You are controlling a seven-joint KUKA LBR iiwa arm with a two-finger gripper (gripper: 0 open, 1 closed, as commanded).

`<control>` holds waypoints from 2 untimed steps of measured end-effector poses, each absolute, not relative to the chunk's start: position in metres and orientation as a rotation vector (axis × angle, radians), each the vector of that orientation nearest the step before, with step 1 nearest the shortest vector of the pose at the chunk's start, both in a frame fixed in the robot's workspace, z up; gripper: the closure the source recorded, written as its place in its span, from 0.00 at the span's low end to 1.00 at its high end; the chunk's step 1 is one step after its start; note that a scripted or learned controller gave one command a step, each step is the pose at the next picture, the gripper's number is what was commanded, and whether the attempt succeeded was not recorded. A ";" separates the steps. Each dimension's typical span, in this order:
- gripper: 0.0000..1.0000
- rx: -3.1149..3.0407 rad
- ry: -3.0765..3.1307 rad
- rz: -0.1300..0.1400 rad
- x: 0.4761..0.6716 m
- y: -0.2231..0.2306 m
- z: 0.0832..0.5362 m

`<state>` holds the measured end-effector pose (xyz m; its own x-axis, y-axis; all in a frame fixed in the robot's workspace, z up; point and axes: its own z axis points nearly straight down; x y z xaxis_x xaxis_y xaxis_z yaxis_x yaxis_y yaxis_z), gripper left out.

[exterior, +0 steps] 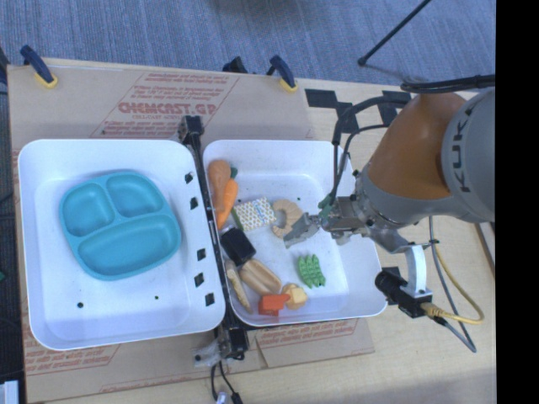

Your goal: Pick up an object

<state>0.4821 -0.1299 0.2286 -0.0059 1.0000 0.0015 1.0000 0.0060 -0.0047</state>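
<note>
Gripper (296,231) first: from my seat I see it low inside the right bin (358,162), its grey fingertips pointing toward the left of the view and ending just beside a tan ring-shaped pastry (287,215). The tips look close together, with only a narrow gap, and I see nothing between them, so I judge it has hold of nothing. They may be brushing the pastry's lower right edge; I cannot tell touching from just short of it.

What the next move turns on, as I read it, is that the nearest thing to pick up lies just ahead of the tips and slightly up the view. The ring has no real long axis, so a grip across its rim would do from almost any angle. A green ridged toy (311,270) lies just below the gripper, its length running up and down the view, roughly across the line of the fingers.

Further left, by the divider, sit a carrot (224,194), a patterned square (253,214), a black block (237,245), tan bread sticks (258,275) and a red cube (271,304), all crowded together. The left bin (34,251) bears a blue divided tray (120,222), well apart from the arm.

My guess is the fingers need to spread wider before closing on the pastry.
</note>
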 end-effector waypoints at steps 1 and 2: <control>0.00 -2.129 -2.307 0.002 0.492 -0.161 0.091; 0.00 -2.136 -2.301 0.003 0.583 -0.125 0.092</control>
<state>0.5831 -0.1253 0.0916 -0.0740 0.9973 0.0003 0.9973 0.0740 -0.0030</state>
